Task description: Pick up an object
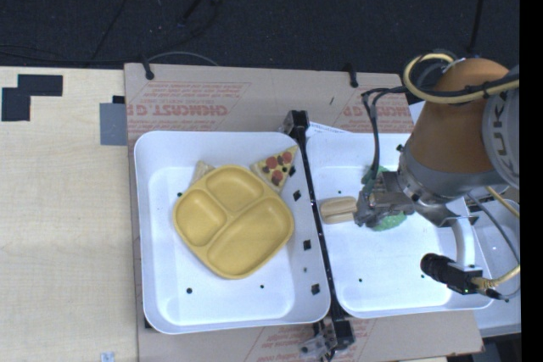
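Observation:
My gripper [373,214] is low in the right bin [373,292], near its left-centre, under the grey wrist with the orange band. A tan, bread-like piece [337,209] lies just left of it, touching or almost touching. A green object [390,221] peeks out beneath the gripper on its right side, mostly hidden. In the left bin [161,267] rests a yellow divided plate [235,220], with a pizza slice toy [277,166] at its upper right edge.
A black divider [307,208] runs between the two bins. A beige piece [202,170] pokes out from behind the plate's upper left. Cardboard lies under both bins, and the wooden bench extends to the left.

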Motion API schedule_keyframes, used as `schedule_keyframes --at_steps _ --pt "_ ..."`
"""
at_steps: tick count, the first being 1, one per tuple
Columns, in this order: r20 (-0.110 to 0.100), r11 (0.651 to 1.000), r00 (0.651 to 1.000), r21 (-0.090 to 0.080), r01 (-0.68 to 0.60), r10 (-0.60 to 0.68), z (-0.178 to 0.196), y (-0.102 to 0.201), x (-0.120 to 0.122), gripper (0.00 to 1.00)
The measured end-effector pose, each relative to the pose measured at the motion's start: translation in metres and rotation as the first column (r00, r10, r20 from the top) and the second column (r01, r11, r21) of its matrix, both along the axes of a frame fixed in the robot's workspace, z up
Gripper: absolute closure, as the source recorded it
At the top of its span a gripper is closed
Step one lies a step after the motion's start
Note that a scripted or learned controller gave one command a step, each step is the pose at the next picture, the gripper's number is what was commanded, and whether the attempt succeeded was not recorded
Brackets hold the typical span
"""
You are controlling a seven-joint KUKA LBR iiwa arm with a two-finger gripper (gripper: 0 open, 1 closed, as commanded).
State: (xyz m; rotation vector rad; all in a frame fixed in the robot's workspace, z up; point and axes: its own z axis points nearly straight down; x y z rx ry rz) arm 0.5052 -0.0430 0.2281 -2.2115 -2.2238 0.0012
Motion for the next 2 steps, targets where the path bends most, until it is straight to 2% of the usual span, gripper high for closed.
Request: schedule_keyframes --at_steps 1,2 --pt "0.000 1.000 1.000 -0.002 0.001 -0.001 -0.008 0.048 0.016 1.00" --pt "0.002 1.000 1.000 -0.002 0.001 -0.001 0.002 0.097 0.026 1.00"
